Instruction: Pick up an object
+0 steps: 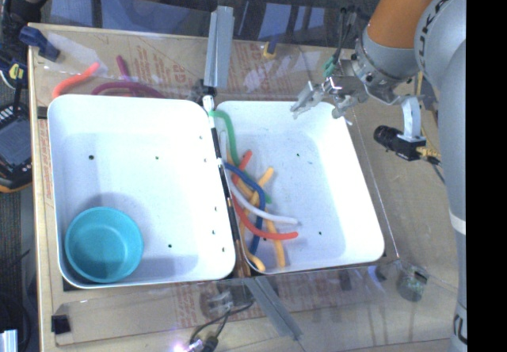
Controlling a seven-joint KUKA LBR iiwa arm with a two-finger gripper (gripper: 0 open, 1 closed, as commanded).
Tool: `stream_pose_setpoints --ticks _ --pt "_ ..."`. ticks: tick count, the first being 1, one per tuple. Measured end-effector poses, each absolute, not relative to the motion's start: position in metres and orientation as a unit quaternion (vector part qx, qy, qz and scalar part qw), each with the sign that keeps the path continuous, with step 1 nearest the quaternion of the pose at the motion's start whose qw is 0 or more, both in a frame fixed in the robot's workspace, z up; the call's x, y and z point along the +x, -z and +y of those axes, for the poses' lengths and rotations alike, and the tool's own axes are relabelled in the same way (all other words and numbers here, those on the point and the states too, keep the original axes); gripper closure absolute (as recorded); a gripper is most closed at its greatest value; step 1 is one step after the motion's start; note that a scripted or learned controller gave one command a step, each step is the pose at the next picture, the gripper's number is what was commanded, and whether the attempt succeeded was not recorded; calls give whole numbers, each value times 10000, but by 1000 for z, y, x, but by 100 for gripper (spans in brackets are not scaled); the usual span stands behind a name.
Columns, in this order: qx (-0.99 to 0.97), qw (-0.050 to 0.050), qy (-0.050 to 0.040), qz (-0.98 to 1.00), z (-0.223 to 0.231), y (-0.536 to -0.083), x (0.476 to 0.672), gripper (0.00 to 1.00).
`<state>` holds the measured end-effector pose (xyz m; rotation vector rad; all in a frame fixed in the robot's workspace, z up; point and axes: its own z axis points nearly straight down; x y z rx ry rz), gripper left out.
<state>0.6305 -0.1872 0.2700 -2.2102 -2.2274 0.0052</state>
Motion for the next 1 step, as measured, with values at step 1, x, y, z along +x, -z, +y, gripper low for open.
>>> stream_pose_setpoints --ticks 1 --pt "-7135 21 -20 -7006 -159 -112 586 0"
